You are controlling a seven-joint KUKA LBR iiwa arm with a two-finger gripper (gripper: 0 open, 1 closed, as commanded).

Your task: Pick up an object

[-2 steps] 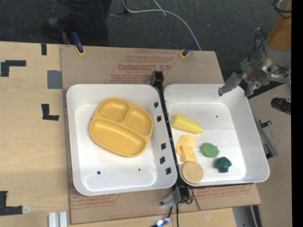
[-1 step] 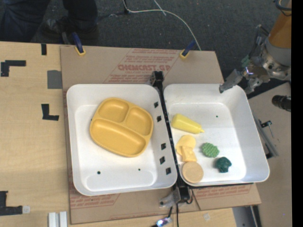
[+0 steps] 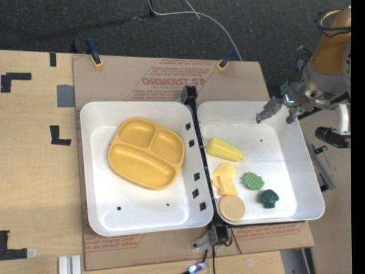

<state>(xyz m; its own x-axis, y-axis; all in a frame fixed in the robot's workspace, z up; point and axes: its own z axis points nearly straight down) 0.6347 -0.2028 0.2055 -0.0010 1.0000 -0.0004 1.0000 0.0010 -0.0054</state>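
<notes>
Light: bright, even, from overhead.
Shadows: soft, short, under the yellow tray (image 3: 147, 152).
Glare: mild on white bins (image 3: 97, 210).
Focus: slightly soft, arm at 3 o'clock blurred.

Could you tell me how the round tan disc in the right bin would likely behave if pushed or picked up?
The tan disc lies flat, so it would probably slide, not roll. Its low profile may resist grasping. It touches the yellow piece, which might shift too.

This is a robotics lab or test workshop. Two white bins (image 3: 91, 170) stand side by side on a printed cardboard sheet (image 3: 171, 79) that is fixed to the wooden bench (image 3: 34, 181) with blue and yellow clamps (image 3: 93, 53). Loose cables (image 3: 211, 21) lie on dark carpet (image 3: 57, 10), and a grey industrial arm (image 3: 325, 79) stands at the right.
</notes>
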